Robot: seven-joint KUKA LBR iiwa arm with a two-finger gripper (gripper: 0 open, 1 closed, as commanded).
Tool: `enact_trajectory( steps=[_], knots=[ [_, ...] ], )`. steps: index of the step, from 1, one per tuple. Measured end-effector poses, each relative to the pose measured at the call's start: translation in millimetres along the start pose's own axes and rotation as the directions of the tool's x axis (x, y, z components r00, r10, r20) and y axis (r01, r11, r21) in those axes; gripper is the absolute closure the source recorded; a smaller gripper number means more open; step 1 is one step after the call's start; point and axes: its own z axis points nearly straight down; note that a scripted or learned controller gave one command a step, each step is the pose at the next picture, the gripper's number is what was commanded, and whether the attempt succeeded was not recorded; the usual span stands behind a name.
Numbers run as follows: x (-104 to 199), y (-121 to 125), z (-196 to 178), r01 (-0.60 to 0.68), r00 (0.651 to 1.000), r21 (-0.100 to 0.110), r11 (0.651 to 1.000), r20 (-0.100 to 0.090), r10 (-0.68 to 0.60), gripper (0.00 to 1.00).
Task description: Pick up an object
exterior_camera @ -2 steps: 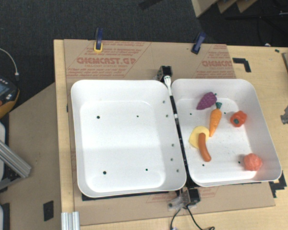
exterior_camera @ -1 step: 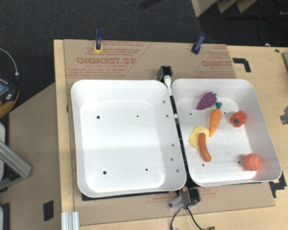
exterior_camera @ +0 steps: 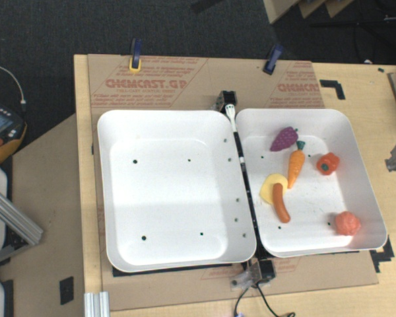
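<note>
The right bin (exterior_camera: 317,207) holds several toy foods. A purple bunch of grapes (exterior_camera: 284,139) lies near its back. An orange carrot (exterior_camera: 296,166) lies just below the grapes, with a red tomato-like piece (exterior_camera: 327,164) to its right. A yellow piece (exterior_camera: 270,189) sits at the bin's left side, and an orange-red sausage (exterior_camera: 281,203) lies partly across it. A pinkish-red round piece (exterior_camera: 348,224) rests in the front right corner.
The left bin (exterior_camera: 165,190) stands beside the right one, their rims touching along the middle. Both rest on a cardboard sheet (exterior_camera: 152,78) held by clamps at the back. A small grey part (exterior_camera: 394,158) pokes in at the right edge.
</note>
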Motion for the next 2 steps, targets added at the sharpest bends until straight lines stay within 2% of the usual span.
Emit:
enact_trajectory(
  steps=[1,2],
  knots=[
    [0,0,12,0.000,1.000,0.002,1.000,-0.001,0.000,1.00],
    [0,0,-2,0.001,1.000,-0.004,1.000,0.002,-0.001,1.00]
  ],
)
